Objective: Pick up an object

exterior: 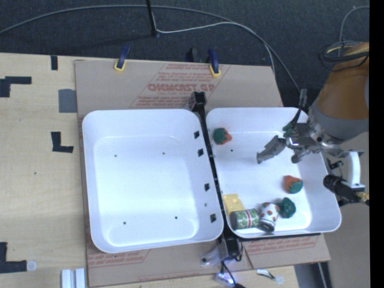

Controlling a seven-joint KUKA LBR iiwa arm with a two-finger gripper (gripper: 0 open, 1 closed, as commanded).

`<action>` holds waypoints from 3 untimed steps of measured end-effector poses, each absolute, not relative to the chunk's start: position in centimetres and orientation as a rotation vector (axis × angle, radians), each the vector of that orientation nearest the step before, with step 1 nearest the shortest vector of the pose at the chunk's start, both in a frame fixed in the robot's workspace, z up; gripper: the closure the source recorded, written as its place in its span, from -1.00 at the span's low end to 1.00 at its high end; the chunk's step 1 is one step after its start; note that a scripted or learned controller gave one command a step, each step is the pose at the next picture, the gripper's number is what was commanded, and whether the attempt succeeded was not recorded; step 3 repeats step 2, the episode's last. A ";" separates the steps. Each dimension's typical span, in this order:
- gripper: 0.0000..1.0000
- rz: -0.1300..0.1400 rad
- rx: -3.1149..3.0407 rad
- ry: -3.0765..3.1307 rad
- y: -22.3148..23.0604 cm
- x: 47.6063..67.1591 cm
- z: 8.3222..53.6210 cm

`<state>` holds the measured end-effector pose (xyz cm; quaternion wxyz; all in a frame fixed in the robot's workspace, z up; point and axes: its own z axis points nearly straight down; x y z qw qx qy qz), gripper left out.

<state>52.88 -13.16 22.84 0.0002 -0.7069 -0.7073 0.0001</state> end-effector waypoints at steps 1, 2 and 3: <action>-1.00 0.007 -2.224 -2.210 -21.1 49.4 14.5; -1.00 0.003 -2.218 -2.220 -22.3 53.7 9.0; -1.00 0.003 -2.218 -2.220 -22.3 53.7 9.0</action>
